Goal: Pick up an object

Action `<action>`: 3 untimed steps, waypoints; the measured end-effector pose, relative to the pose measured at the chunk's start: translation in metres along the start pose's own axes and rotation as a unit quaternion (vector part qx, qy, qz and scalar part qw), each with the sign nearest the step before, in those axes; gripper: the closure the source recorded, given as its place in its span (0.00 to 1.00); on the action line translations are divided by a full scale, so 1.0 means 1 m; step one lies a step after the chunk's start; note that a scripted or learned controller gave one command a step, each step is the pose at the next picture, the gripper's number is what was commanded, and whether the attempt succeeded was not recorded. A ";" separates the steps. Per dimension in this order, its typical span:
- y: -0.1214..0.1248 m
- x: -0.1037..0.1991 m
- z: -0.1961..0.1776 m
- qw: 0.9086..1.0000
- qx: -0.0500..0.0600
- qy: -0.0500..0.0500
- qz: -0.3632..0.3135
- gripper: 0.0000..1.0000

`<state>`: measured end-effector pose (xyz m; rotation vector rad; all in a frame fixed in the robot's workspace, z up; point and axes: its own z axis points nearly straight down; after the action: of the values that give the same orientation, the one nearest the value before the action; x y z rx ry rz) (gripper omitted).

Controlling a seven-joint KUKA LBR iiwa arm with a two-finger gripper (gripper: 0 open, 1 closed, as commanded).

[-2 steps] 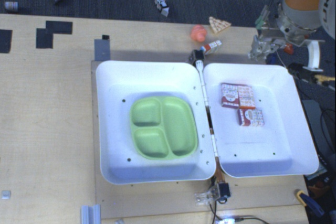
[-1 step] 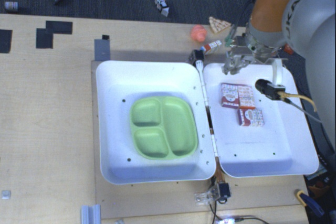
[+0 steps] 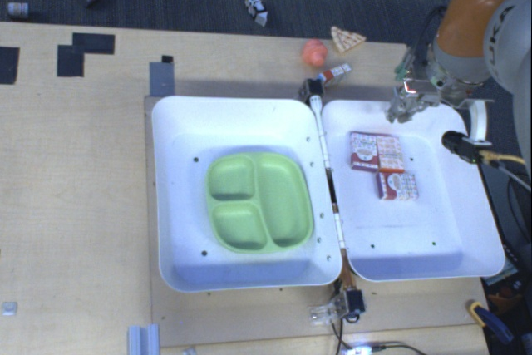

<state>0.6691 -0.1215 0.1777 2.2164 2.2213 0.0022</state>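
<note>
Two small red-and-white cartons lie in the right bin (image 3: pixel 432 249): a wider one (image 3: pixel 375 151) toward the back and a smaller one (image 3: pixel 397 184) just in front of it, touching at a corner. My gripper (image 3: pixel 404 108) hangs over the back edge of the right bin, a little behind and to the right of the wider carton. Nothing shows between its tips. A green divided plate (image 3: pixel 259 201) rests in the left bin (image 3: pixel 179 170).
Behind the bins on the bench lie an orange ball (image 3: pixel 314 53), a pizza-slice toy (image 3: pixel 347 38) and a small red-and-white tube (image 3: pixel 337 73). Dark blocks sit at the bench's back left. Small odds and ends lie on the dark floor beyond.
</note>
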 end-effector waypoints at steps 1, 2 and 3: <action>0.002 0.076 -0.075 1.000 -0.002 0.002 -0.002 1.00; -0.001 -0.002 -0.035 1.000 0.001 0.000 0.001 1.00; -0.001 -0.085 0.028 1.000 0.001 0.000 0.000 1.00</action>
<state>0.6687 -0.2069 0.1500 2.2174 2.2216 0.0008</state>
